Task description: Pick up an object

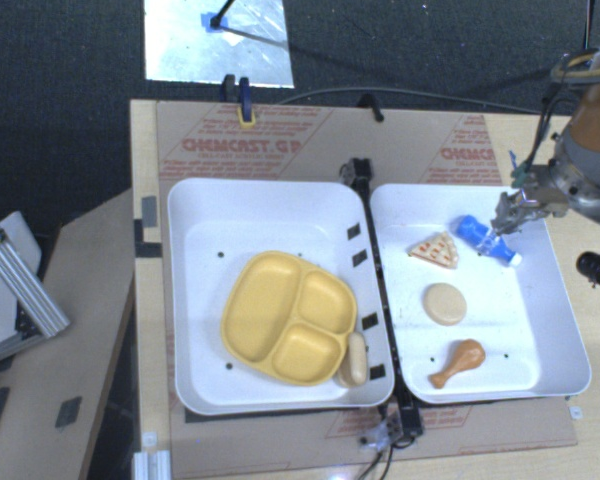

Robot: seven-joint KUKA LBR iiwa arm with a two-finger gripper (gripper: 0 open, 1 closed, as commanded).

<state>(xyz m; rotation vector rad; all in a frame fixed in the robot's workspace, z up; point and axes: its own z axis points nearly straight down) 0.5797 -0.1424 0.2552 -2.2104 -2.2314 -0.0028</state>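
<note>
The right bin holds a blue bottle-like object at its far side, a pizza slice, a round tan cookie and a chicken drumstick. My gripper hangs at the bin's far right, directly above and right of the blue object's upper end, very close to it. Whether it touches the object I cannot tell. The left bin holds a yellow divided tray with a pale bread roll at its right edge.
A black divider with clips runs between the two bins. A silver sheet lies on the dark floor beyond the bench. An aluminium bar sits at the far left.
</note>
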